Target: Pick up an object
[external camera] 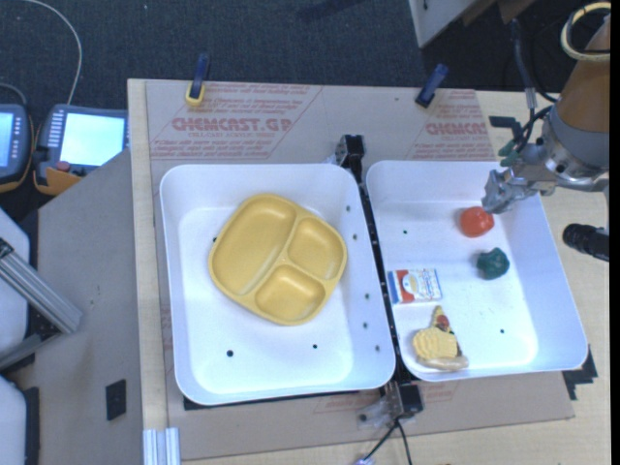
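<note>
Orange-red object (476,222) lies in the right bin (552,352), directly below and touching the tip of the jaws (496,194). Whether the jaws are apart or together cannot be determined. Green object (492,263) lies further below the jaws, apart from the orange-red one. A small printed packet (415,286) and a yellow toy (438,344) lie below and left. The left bin (184,260), well left of the jaws, holds a yellow divided plate (278,258).
</note>
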Controlling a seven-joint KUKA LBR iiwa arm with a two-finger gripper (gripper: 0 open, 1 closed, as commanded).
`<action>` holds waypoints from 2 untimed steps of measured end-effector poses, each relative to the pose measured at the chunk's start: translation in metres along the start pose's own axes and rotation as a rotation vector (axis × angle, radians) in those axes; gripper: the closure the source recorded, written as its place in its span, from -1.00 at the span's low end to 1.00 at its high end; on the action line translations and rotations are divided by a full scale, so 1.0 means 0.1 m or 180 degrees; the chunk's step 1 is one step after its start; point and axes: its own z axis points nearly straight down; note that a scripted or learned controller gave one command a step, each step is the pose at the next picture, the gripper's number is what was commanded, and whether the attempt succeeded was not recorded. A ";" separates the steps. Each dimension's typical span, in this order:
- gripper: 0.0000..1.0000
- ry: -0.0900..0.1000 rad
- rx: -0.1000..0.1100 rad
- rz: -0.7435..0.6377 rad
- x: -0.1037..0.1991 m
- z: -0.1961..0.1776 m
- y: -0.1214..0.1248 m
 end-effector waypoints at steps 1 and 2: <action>1.00 0.0004 -0.0003 -0.0009 0.63 -0.07 -0.07; 1.00 0.0001 0.0002 -0.0003 1.17 0.05 -0.18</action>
